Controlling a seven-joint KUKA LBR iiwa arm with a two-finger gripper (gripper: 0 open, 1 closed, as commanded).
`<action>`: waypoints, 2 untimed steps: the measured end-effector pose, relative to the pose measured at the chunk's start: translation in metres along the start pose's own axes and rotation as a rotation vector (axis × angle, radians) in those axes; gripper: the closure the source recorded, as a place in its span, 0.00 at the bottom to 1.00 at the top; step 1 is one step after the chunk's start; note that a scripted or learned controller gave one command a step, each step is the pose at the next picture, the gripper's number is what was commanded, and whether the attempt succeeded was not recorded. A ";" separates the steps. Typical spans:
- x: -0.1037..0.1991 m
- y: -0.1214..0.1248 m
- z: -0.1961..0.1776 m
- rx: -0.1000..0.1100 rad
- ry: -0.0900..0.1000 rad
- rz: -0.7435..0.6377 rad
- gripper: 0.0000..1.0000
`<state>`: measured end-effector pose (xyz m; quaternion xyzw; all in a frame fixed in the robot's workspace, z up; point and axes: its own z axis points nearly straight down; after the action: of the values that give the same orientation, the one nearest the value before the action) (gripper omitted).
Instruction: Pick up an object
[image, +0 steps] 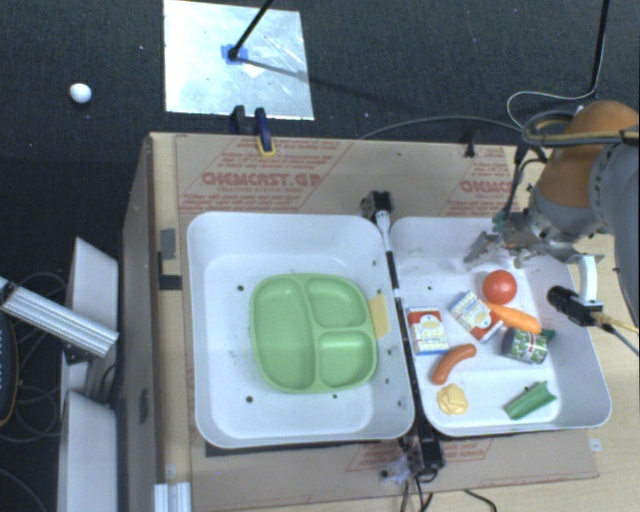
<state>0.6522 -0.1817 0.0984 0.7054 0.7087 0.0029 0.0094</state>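
The right bin holds several small toy foods. A red tomato lies near its middle, with an orange carrot just below it. Beside them are a small white and blue box, a red and white carton, a sausage, a yellow piece, a dark can and a green piece. My gripper hangs at the bin's far right part, just above the tomato, open with nothing between its fingers.
The left bin carries a green divided plate, and a small yellow block lies at its right edge. A black bar separates the bins. The arm enters from the upper right.
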 end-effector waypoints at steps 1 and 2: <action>-0.013 0.017 0.014 0.014 0.008 0.001 0.00; 0.000 0.017 0.014 0.015 0.008 0.000 0.00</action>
<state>0.6692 -0.1813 0.0848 0.7053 0.7089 0.0006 0.0012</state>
